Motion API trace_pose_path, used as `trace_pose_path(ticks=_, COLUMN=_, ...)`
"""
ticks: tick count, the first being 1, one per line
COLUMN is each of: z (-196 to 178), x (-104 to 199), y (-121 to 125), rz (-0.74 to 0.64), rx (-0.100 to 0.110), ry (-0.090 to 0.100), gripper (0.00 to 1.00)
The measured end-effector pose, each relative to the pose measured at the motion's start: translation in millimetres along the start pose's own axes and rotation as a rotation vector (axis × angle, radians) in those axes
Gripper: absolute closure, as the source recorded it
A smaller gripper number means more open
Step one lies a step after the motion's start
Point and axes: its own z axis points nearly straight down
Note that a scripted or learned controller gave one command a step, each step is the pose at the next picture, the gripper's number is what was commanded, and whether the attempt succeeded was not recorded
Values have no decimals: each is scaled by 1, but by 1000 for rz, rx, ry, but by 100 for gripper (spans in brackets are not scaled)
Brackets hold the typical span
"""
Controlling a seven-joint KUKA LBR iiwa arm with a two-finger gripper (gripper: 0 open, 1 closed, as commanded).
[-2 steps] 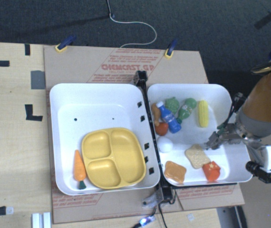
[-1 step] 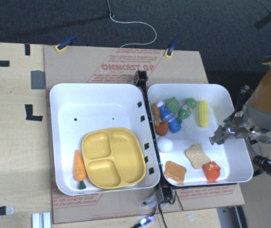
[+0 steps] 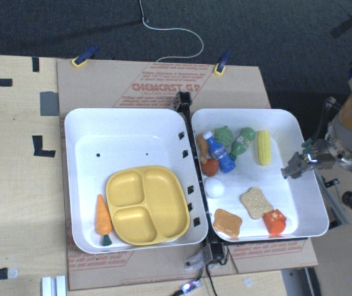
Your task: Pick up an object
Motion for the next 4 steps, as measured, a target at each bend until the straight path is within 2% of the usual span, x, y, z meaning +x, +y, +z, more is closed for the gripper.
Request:
trace_pose_path(ticks=1, z=-6, x=48, y=19, rz=-5, rx=4, ry=3, gripper=100)
trace_pose_path(ticks=2, z=8, x=95, y=52, rz=-4, rx=5, ry=1, gripper=100)
trace_pose_path(ticks=3, z=-5, x=144, y=73, rz=-5, rx=3, ry=2, gripper=100)
trace_pose_path(ticks=4, z=7, x=175, y=83, rz=-2, rx=6, ry=-1, gripper=100)
